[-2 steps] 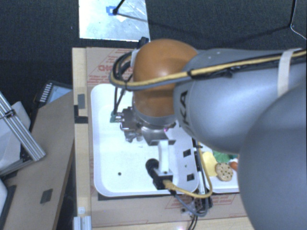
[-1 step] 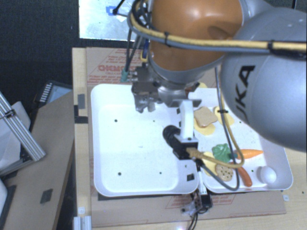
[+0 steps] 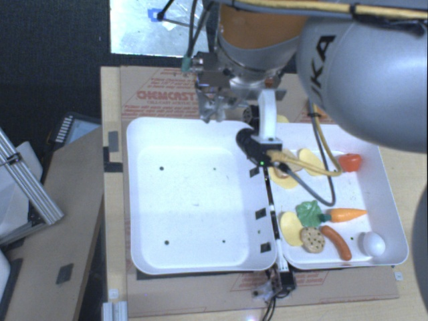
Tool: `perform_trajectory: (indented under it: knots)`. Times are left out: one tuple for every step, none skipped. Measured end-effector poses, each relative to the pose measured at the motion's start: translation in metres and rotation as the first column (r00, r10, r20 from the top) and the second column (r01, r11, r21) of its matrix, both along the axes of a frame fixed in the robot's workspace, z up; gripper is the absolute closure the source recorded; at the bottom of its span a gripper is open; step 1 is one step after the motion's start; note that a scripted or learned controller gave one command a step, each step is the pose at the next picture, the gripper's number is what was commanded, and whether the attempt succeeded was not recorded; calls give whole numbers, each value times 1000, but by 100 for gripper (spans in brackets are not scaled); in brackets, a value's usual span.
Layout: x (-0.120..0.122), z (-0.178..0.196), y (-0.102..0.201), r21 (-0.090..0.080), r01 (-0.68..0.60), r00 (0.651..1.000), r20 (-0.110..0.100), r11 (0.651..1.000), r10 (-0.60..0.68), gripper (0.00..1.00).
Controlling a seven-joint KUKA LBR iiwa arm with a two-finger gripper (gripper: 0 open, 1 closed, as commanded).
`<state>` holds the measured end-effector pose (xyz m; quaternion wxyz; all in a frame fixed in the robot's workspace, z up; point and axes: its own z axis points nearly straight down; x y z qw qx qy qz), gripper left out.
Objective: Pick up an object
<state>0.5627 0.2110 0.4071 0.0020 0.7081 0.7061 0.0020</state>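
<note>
Grey and bulky, the arm (image 3: pixel 361 59) fills the upper right of the view, its orange band just above the wrist. Below it the two white bins sit side by side on the bench: the left bin (image 3: pixel 194 192) shows a bare floor, while the right bin (image 3: pixel 378 189) carries all the loose things. The gripper (image 3: pixel 212 109) hangs at the far rim of the left bin, near the corner where the two bins meet; whether it is apart or together I cannot tell from this angle, and nothing is seen held in it.

Candidates, from bigger to smaller: an orange carrot (image 3: pixel 344 214) lying with its long axis across the view, tip pointing away from the divider; a brown sausage (image 3: pixel 336 243) slanting down toward the near right corner; a green leafy piece (image 3: pixel 309 211) touching the carrot's blunt end; pale yellow slices (image 3: pixel 309 159) near the divider; a white egg (image 3: pixel 372 244) in the near right corner; a red piece (image 3: pixel 349 160) by the far side; a speckled cookie (image 3: pixel 311 239) just beside the sausage.

Every one of them lies to the gripper's right and nearer the camera (across the divider), so the pick seems not yet begun; the coming move, as I judge it, calls for crossing into the right bin, the yellow slices being closest
</note>
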Motion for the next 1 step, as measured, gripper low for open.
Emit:
perform_trajectory:
  knots:
    - [96, 60, 1, 2, -4, 1000, 7, 1000, 4, 100]
